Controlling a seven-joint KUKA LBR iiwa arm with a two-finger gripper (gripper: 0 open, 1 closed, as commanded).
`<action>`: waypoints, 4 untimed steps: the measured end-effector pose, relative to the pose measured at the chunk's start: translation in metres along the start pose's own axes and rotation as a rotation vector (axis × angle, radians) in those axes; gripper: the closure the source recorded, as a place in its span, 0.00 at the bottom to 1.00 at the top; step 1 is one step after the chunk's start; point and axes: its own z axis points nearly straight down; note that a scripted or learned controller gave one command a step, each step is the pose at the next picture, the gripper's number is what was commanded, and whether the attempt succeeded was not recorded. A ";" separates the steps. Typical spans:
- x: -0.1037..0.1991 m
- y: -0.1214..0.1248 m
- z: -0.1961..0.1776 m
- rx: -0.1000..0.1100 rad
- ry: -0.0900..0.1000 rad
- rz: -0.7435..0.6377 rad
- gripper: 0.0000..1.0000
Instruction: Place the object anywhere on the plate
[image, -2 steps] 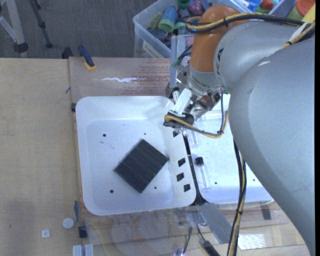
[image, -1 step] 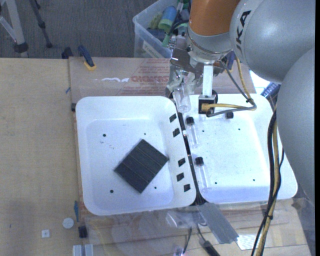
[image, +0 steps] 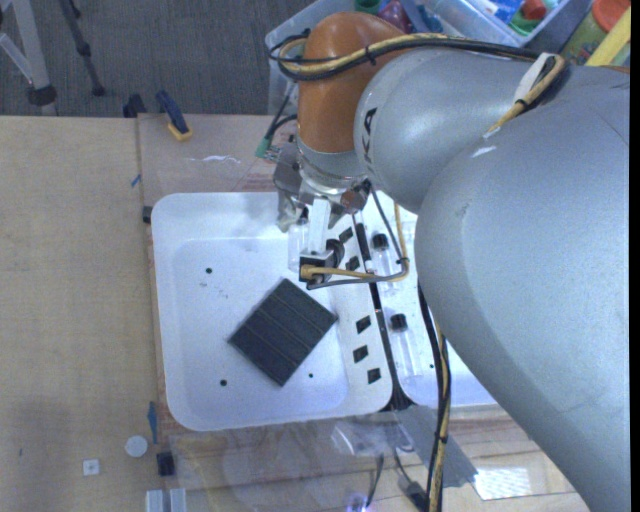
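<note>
A dark grey square plate (image: 282, 331) with ribbed lines lies flat in the left white bin (image: 190, 300), turned like a diamond, near the bin's middle. My gripper (image: 314, 245) hangs below the orange wrist band, over the bin's back right part, just above and behind the plate's far corner. A small dark piece with a yellowish cable shows at its lower end; I cannot make out what it is. The big grey arm covers the right side of the view.
The divider between the bins (image: 375, 330) carries several black slots. The right bin (image: 465, 390) is mostly hidden by the arm. A blue clamp (image: 177, 118) sits at the bench's back left. Small parts (image: 135, 445) lie in front of the left bin.
</note>
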 end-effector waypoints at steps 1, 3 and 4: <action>0.061 -0.025 0.040 -0.003 0.003 0.365 1.00; 0.021 -0.113 0.079 -0.005 0.012 0.966 1.00; 0.047 -0.063 0.086 -0.001 0.015 0.916 1.00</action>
